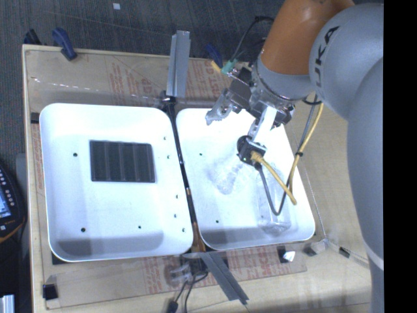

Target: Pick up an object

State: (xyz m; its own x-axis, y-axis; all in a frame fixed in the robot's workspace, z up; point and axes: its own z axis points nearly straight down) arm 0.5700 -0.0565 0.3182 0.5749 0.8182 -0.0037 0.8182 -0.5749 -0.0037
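- Counting from the left: one left bin [65, 204] holding one dark ribbed block [122, 161], which lies flat near the bin's middle, a little toward the far edge.
- One right bin [212, 223] stands just beside it. It holds what look like two clear plastic items, though the view is too faint to be sure of the number. The first clear item [225, 178] lies near the bin's middle, and the second clear item [277, 225] lies at the near right corner.
- One gripper [218, 113] hangs over the far left corner of the right bin, apart from every object. Whether it is open or closed cannot be told, and nothing can be seen held in it.
- Risk, left bin: the block is wide and low, so a grasp across it may slide off the top and close on air.
- Risk, right bin: the clear items barely stand out from the white floor, so a descent may be misplaced. Smooth plastic may also squirt out sideways.
- Risk, position: the gripper is close to the bin's far wall, so a straight descent from here could strike the rim.
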